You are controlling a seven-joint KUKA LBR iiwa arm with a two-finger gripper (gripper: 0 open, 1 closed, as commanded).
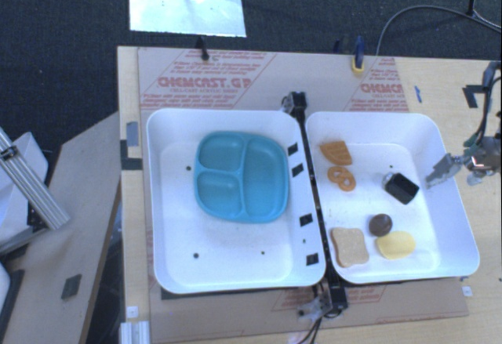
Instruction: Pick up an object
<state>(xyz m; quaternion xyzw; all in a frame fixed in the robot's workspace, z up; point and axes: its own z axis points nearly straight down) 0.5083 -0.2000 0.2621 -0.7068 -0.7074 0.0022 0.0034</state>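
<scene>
The right bin (447, 201) holds several small items: an orange-brown wedge (336, 152), a pretzel-shaped ring (341, 177), a black block (401, 188), a dark brown round piece (380, 224), a yellow lump (396, 244) and a slice of toast (350, 246). My gripper (449, 167) comes in at the right edge, over the right rim of that bin. It is to the right of the black block and apart from it. I see nothing held in it.
The left bin (169, 201) bears a blue divided plate (241, 176). A black strip with clips (306, 193) runs between the two bins. A cable (408, 17) and a blue-yellow clamp (358, 52) lie behind the right bin.
</scene>
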